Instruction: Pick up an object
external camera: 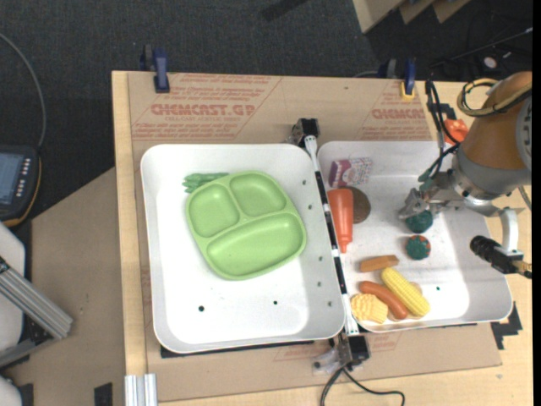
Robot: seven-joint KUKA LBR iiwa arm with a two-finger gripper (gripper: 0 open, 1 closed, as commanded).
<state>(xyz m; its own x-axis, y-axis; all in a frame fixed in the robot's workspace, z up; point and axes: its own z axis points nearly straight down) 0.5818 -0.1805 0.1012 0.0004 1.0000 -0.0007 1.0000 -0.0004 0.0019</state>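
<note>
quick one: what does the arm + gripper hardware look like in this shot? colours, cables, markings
The arm reaches in from the right: rounded grey links with a broad orange band above the wrist. Black cables run along its upper side, with a small orange fitting on them. The gripper is dark grey metal, compact. No readable markings are visible.

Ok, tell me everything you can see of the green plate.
The green plate is a light green, plastic-looking divided dish with three compartments: two small ones at the far side and one long one at the near side. A darker green leafy tab sticks out at its far-left corner. It lies flat and turned askew in the left bin.
</note>
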